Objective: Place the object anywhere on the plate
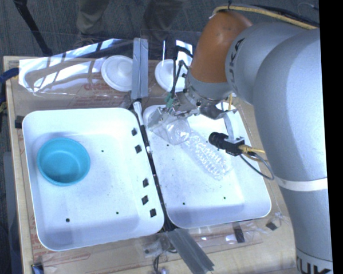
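A blue plate point(64, 161) sits in the left part of the left bin point(107, 223). A clear plastic bottle point(202, 152) lies on its side in the right bin point(221, 208), running from the bin's upper left corner down toward its middle right. My gripper point(178, 108) hangs low over the bottle's upper left end, under the arm's orange band point(218, 42). The wrist and cables hide the gripper's tips, and whether it touches the bottle cannot be told.
Two white round lids or cups point(119, 72) stand on the bench behind the bins, beside crumpled clear plastic point(59, 68). A row of black clips point(145, 183) marks the ridge between the bins. The grey arm covers the right side.
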Tool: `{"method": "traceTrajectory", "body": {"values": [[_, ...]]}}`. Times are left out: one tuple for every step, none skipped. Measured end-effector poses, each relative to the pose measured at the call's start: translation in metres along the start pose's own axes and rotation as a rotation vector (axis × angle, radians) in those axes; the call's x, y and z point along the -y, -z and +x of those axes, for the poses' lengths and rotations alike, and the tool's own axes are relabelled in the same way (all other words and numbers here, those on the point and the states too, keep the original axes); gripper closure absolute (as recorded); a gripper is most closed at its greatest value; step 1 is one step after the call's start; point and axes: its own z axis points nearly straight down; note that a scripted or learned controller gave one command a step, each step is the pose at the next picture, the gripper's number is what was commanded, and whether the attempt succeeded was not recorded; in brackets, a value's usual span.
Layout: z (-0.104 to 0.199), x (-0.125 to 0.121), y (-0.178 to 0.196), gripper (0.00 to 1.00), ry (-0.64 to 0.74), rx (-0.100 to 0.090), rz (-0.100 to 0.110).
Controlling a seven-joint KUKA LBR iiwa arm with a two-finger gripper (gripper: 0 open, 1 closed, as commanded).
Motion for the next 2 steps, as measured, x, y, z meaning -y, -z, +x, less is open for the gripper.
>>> {"method": "traceTrajectory", "body": {"values": [[0.111, -0.004, 0.063, 1.0, -0.082, 0.002, -0.007], [0.199, -0.005, 0.083, 1.0, 0.071, 0.003, -0.008]]}}
